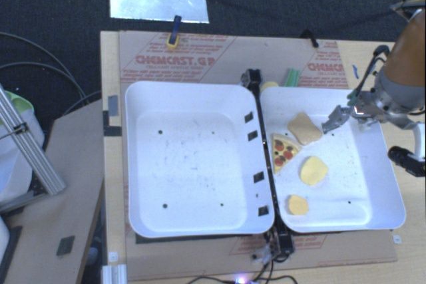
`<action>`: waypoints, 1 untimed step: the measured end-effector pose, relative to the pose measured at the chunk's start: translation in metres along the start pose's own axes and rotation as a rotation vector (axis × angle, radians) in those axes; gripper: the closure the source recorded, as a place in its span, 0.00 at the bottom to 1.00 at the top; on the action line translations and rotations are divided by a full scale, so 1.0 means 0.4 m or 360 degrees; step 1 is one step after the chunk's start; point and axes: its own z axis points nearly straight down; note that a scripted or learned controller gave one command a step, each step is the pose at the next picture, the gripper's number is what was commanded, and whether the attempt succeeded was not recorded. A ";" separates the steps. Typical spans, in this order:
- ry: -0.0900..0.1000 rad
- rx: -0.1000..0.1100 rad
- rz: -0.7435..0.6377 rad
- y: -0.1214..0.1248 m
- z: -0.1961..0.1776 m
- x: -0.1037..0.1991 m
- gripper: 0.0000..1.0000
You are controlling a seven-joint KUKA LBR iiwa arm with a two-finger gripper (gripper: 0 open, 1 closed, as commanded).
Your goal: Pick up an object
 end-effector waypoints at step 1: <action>-0.0001 -0.0012 -0.0007 -0.071 0.278 0.191 0.00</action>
